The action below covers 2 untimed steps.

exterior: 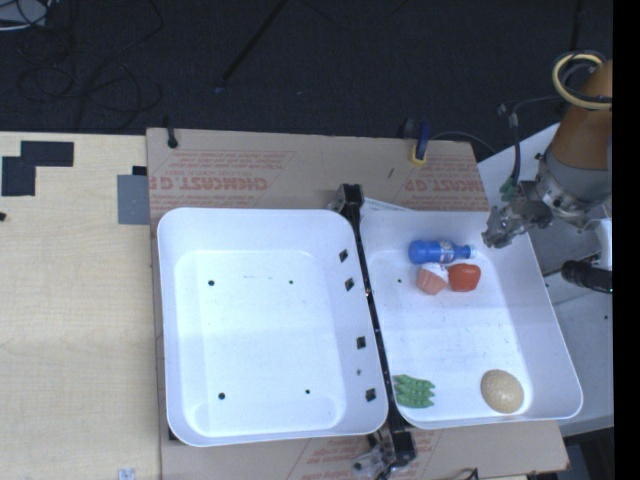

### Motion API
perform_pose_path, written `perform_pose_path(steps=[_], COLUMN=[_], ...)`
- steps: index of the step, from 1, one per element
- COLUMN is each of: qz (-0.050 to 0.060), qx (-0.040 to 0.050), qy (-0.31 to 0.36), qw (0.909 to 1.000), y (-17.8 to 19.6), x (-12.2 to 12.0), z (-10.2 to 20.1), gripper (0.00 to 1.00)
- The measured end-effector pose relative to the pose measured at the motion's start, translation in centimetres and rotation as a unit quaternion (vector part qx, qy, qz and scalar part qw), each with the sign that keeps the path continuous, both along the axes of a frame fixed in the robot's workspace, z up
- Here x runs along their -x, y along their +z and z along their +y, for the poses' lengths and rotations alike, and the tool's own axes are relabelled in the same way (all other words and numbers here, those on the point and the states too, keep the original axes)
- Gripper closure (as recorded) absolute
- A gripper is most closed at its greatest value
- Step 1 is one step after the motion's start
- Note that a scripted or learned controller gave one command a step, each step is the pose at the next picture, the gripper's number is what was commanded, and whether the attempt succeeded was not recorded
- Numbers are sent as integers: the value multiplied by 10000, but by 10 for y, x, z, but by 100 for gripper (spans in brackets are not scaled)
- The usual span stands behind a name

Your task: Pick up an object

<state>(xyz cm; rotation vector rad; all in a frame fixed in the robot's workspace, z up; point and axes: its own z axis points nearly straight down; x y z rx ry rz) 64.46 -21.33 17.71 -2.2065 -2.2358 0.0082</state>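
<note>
Arm (580, 138) comes in from the right, orange band up top, with the gripper (497, 233) hanging over the far right rim of the right bin (545, 298), near that bin's far right corner. Can't tell whether the jaws are apart or together, since they're small and dark against the rim; nothing visible between them. Four things lie in the right bin. A blue bottle (436, 252) lies on its side in the far half, its red cap pointing right. Just in front of it sit a pinkish wedge-shaped piece (431, 281) and a red-orange round piece (464, 277), the two touching each other and sitting right against the bottle. A green leafy-looking item (414, 391) sits in the near left corner of the bin, close to the divider wall. A tan egg-shaped item (502, 390) sits in the near right corner. The gripper is nearest to the bottle cluster but apart from it, off to the right and above. The left bin (170, 268) has only bare white floor with a few dark dots. Both bins rest on a cardboard sheet (300, 168) on the desk (70, 318); a black clip strip (355, 278) runs between the bins.
</note>
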Motion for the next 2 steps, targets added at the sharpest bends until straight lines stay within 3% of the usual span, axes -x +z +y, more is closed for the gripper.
perform_pose_path(steps=[1, 2], qz=[3, 4], qx=[1, 1], qy=[6, 6], qw=[10000, 10000], y=[0, 0], x=[0, 0], z=[0, 0], gripper=[0, 0])
